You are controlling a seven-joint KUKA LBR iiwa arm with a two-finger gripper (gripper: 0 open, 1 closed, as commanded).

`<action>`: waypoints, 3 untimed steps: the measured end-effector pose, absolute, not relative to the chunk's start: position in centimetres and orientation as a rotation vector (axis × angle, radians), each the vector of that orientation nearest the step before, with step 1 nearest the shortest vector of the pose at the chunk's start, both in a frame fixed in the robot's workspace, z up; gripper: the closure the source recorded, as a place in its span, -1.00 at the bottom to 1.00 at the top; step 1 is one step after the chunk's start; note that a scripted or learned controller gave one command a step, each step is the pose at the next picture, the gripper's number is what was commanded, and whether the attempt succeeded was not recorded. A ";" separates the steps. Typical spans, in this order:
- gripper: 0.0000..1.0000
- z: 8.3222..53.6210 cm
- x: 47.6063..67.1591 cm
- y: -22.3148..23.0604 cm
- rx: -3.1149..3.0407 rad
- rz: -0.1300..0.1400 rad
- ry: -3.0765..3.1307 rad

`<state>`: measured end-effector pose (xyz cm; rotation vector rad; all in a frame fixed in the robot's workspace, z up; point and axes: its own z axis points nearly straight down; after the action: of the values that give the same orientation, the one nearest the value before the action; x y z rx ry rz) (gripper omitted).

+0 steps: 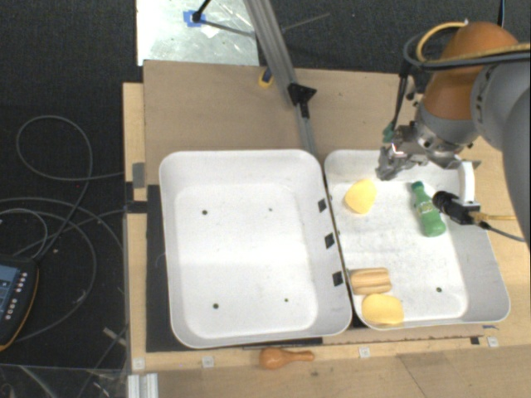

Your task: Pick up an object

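1. Camera view: my gripper (389, 169) hangs over the far left part of the right bin (415, 265). I cannot tell whether it is released or clenched. I see nothing in its grasp.
2. Nearest to it is a yellow lump (360, 196), just toward the near side and slightly left of the gripper, on the bin floor. It is rounded, with no clear long axis.
3. A green bottle (427, 210) lies right of the lump. Its long axis runs far to near, slightly slanted, with the cap toward the far rim.
4. A tan bun (369, 280) lies near the bin's left wall, long axis left to right, well apart from the gripper.
5. A yellow piece (382, 309) sits just in front of the bun, at the near rim.
6. The left bin (241, 247) adjoins the right one.
7. An orange-brown gourd-shaped thing (285, 356) lies on the bench (207, 106), outside the bins' near edge.
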<state>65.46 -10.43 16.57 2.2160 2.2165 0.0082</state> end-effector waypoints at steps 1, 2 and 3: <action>1.00 22.6 65.5 -11.3 2.215 0.008 2.217; 1.00 28.9 66.5 -11.5 2.209 0.009 2.222; 1.00 27.8 64.8 -7.2 2.212 0.001 2.232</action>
<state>64.80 -7.17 27.76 2.2119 2.2323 0.0013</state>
